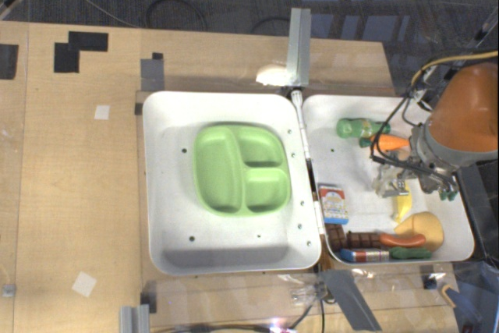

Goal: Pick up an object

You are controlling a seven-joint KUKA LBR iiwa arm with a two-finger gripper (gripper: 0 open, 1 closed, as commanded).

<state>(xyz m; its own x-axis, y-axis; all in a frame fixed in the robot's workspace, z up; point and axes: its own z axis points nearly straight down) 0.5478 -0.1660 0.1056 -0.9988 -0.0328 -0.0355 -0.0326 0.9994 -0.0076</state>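
Note:
My gripper point(392, 185) hangs low over the middle of the right bin point(312, 117), beneath the arm's orange band point(466, 109). Just below it lies a small yellow piece point(401, 206), touching or nearly touching a rounded yellow-orange fruit point(422, 229). An orange carrot-like item point(391, 142) and a green bottle point(359, 129) lie toward the bin's far side, above the gripper. A small red, white and blue box point(333, 203) sits to the gripper's left. The arm hides part of the bin's right side.
Along the right bin's near wall lie a brown chocolate bar point(360, 238), a red and blue marker point(362, 254) and a green-and-red item point(405, 242). The left bin point(164, 246) holds a green divided plate point(240, 168). A metal post point(299, 47) stands behind the bins.

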